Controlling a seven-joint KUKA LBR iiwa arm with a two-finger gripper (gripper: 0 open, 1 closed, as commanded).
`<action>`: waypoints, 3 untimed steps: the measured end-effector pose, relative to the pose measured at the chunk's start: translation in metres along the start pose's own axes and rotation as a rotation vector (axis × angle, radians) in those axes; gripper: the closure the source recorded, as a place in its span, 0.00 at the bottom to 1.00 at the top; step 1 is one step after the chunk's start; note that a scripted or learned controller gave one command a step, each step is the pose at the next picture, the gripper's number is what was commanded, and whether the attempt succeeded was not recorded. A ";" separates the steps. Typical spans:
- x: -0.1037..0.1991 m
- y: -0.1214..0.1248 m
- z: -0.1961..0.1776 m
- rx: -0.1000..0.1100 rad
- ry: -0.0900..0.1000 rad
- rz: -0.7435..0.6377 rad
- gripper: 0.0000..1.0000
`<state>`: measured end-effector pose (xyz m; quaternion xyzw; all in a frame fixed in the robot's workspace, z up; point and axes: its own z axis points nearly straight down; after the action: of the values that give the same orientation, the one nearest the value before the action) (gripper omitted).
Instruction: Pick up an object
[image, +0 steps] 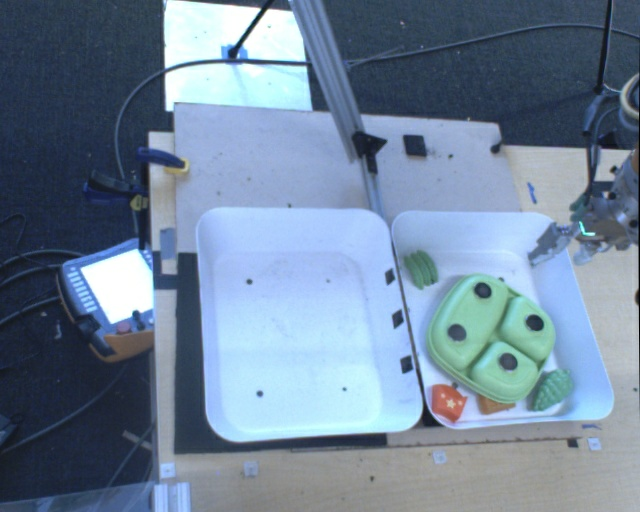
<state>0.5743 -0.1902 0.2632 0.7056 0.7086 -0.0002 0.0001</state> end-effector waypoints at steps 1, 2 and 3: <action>0.000 0.000 -0.001 -0.002 -0.001 0.000 0.00; 0.001 -0.002 0.062 0.003 0.001 0.003 0.00; -0.007 0.003 0.108 0.001 0.000 0.003 0.00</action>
<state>0.5772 -0.1969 0.1553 0.7067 0.7075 -0.0005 -0.0001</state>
